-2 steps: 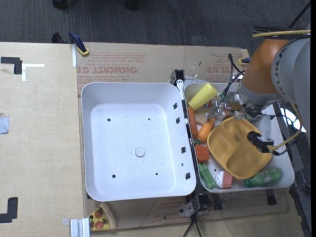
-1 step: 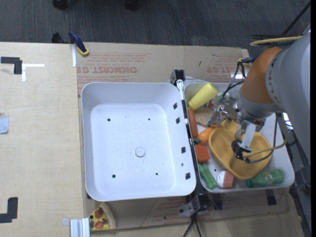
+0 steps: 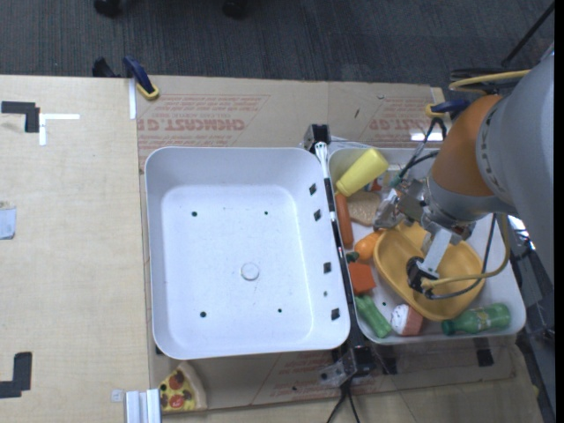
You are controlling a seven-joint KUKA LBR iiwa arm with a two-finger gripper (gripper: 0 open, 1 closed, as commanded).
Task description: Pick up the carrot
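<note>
While your end effector (image 3: 389,208) hangs over the right bin (image 3: 514,282), grip state unreadable, the carrot (image 3: 343,221) lies beside the yellow bowl (image 3: 441,267).

Two shallow white bins sit side by side on flattened brown cardboard (image 3: 220,117) with red lettering. The left bin (image 3: 167,236) holds just a small round white disc (image 3: 250,272) near its middle (dark dots mark its floor). The right bin (image 3: 507,280) is crowded: a yellow block (image 3: 361,172) lies at its far end, a beige piece (image 3: 362,210) just beside it, a large yellow bowl (image 3: 458,271) is toward the centre, a green bottle (image 3: 480,319) lies along the near wall, and a green vegetable (image 3: 374,317) lies next to a red-and-white piece (image 3: 405,319). On the pale wooden worktop (image 3: 66,263), a toy pizza slice (image 3: 179,391) lies by the left bin's near corner, and a blue-and-yellow clamp (image 3: 141,78) is at the cardboard's far edge.
</note>
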